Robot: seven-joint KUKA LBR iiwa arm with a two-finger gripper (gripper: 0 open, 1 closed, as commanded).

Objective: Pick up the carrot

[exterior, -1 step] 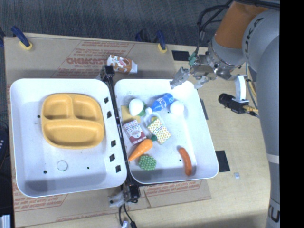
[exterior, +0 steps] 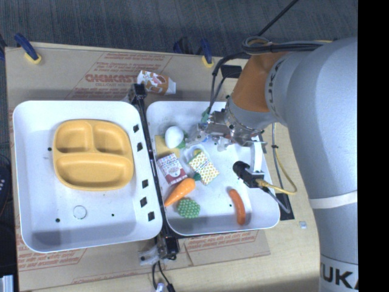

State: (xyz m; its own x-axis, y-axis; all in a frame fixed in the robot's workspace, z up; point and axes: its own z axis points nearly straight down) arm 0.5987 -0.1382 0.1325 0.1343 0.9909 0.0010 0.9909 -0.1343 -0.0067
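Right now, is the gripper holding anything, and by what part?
Cannot be told: the gripper hangs above the right bin's clutter. The carrot lies loose, apart from it.

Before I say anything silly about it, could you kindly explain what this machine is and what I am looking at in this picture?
It is one camera fixed above a bench, looking down at a slant. The big grey robot arm with an orange band reaches in from the right; its gripper hovers over the right bin. That bin holds the carrot it should pick up, plus a white egg, a green ball, a sausage and small packets. The left bin holds a yellow divided tray. I cannot see anything held yet.
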